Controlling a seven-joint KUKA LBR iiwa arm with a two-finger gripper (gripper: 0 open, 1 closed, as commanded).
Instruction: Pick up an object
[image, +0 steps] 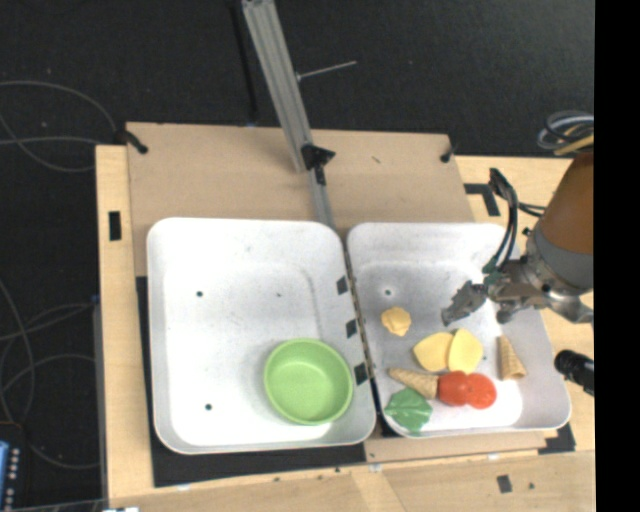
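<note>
White plastic bins, two, side by side on a tan bench (230, 170). Left bin (200, 270): one green bowl (308, 380), upright, near its front right corner. Right bin (420, 250): small yellow lump (397, 321) near the centre; yellow halved fruit (449, 351) just in front and to the right of it; red tomato (467, 389) touching or just beside the fruit's front edge; tan cone (412, 380) lying left of the tomato; green leafy piece (408, 409) at the front rim, just beside that cone; second tan cone (511, 357) lying apart near the right wall. Grey arm (560, 250) with orange band enters from the right; gripper (486, 301) hangs over the right bin, behind the yellow fruit, fingers spread apart with nothing between them. Metal pole (285, 90) slants up from the rear of the bins.
</note>
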